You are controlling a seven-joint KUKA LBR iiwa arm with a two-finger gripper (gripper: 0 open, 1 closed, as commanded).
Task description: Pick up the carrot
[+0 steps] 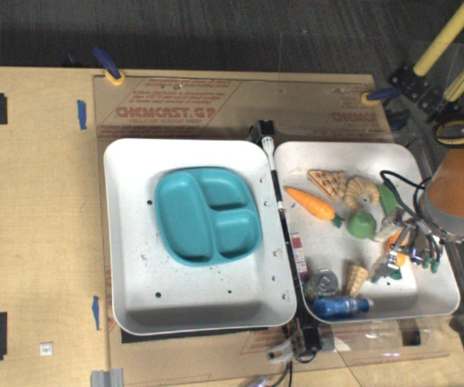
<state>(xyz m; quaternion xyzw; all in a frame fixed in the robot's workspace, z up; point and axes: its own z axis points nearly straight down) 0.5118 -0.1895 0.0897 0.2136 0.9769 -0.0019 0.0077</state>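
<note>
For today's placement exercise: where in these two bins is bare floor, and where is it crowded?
Left bin: bare floor rings the teal divided tray, widest along the near edge. Right bin: a patch lies between the carrot and the blue bottle. Its right half is crowded around the pincer.

Even, fairly bright overhead light, soft shadows under the bin rims, slight overall softness, low resolution.

The arm wears a broad orange band above grey metal, with black cables looping toward its tool.
</note>
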